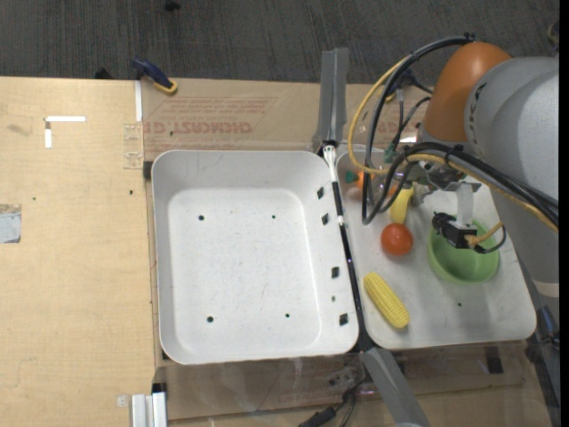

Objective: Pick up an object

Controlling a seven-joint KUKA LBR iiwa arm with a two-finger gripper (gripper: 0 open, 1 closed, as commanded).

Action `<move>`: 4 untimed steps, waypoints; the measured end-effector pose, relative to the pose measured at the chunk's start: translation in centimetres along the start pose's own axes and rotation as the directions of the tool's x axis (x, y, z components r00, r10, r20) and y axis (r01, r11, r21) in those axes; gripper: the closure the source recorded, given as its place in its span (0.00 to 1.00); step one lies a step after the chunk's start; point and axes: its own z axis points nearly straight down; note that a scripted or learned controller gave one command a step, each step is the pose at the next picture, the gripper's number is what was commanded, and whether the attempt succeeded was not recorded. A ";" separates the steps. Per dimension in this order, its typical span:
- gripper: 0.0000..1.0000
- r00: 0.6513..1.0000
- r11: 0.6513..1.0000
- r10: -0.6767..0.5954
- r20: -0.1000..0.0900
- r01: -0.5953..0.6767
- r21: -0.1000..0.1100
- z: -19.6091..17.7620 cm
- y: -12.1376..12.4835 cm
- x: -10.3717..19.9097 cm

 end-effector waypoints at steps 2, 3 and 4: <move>1.00 0.999 0.999 0.050 -0.001 -0.050 -0.019 -16.4 -0.1 6.0; 1.00 0.942 0.942 -0.336 0.003 0.336 -0.015 -10.1 -15.0 1.2; 1.00 0.946 0.946 -0.324 0.006 0.324 -0.018 -12.2 -6.4 -4.8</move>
